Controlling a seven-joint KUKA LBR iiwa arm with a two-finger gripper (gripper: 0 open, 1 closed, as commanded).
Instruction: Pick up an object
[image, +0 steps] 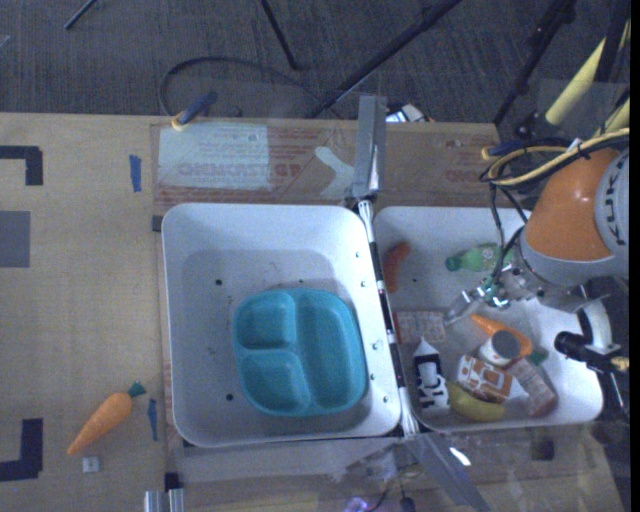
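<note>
My gripper (478, 298) hangs low over the middle of the right bin (590, 405), under the arm's orange band (570, 215). Just below it lie a small orange piece (487, 324) and a round can (503, 347). A green bottle (470, 260) lies just above it. A pinkish packet (420, 325) is to its left, and a red-orange item (397, 262) rests by the bin's left wall. At the front sit a white bottle with a black label (430, 376), an orange and white carton (484, 378), a yellow banana (478, 402) and a brown packet (536, 386).
The left bin (200, 240) holds a blue divided tray (298, 352). A toy carrot (100, 420) lies on the bench left of the bins. Cables and a black fitting (585, 350) hang by the arm at the right bin's right side.
</note>
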